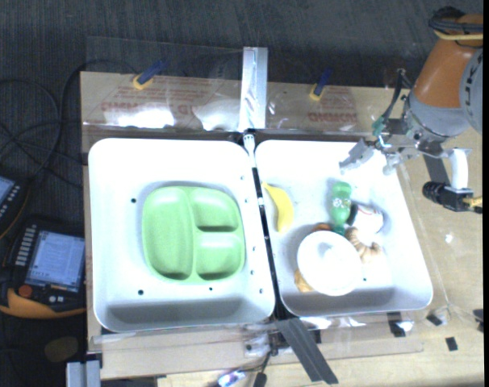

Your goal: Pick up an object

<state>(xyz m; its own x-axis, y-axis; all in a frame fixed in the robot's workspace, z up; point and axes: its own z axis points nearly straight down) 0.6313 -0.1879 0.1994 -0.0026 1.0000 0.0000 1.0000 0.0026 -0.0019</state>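
The right bin (406,208) holds a yellow banana (280,205) near its left wall, a green bottle (340,202) in the middle, a white round plate (331,263) toward the front, and some small brown and white items (369,232) beside the plate. My gripper (372,153) hangs over the bin's far right corner, above and right of the green bottle. Its two pale fingers are spread apart with nothing between them.
The left bin (115,208) holds a green divided tray (193,232). A clear plastic sheet with blue and yellow clips (319,87) lies behind the bins. Tablets and cables (43,256) sit off the bench at left.
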